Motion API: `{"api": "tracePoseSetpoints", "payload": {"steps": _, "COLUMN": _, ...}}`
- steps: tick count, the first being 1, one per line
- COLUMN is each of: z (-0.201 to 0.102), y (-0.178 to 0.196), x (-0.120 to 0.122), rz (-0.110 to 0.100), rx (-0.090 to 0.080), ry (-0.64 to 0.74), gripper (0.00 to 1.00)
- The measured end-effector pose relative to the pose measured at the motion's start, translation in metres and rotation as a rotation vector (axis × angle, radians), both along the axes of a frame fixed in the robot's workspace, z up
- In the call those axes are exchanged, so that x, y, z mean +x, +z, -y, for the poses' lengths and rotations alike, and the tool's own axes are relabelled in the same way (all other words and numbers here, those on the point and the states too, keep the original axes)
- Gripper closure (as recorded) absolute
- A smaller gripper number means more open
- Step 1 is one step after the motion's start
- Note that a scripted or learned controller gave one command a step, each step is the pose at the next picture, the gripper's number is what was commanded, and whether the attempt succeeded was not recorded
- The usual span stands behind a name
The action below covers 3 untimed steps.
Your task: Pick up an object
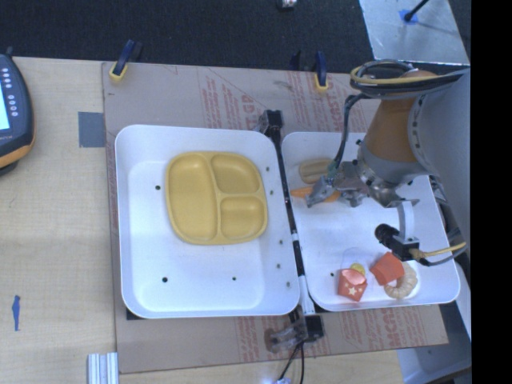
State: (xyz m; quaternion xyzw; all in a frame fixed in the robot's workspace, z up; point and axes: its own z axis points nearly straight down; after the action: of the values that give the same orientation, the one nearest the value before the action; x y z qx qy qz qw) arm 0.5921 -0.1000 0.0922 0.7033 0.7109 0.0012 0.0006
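Observation:
My gripper (323,193) hangs low over the upper left part of the right bin (352,238), with the arm's orange band (394,130) behind it. A thin orange carrot-like piece (302,191) lies just left of the gripper tip, partly hidden by it. A tan bread-like piece (315,169) rests just above, near the bin's far edge. At the bin's front right sit a small red box with a star (352,286), an orange-red block (387,268) and a pale ring-shaped piece (402,286).
The left bin (144,238) carries a yellow divided plate (216,197). A black clamp strip (286,214) runs between the bins. A handheld pendant (12,110) lies at the far left of the bench. Cables (416,250) trail from the wrist over the right bin.

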Motion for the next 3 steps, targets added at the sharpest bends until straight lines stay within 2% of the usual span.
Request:
{"api": "tracePoseSetpoints", "payload": {"steps": 1, "z": -0.005, "y": 0.001, "x": 0.06, "rz": 0.001, "rx": -0.002, "ry": -0.004, "gripper": 0.0}}
{"api": "tracePoseSetpoints", "payload": {"steps": 2, "z": -0.007, "y": -0.001, "x": 0.012, "rz": -0.011, "rx": -0.001, "ry": -0.008, "gripper": 0.0}}
{"api": "tracePoseSetpoints", "payload": {"steps": 3, "z": -0.002, "y": 0.0, "x": 0.059, "rz": -0.002, "rx": -0.002, "ry": -0.004, "gripper": 0.0}}
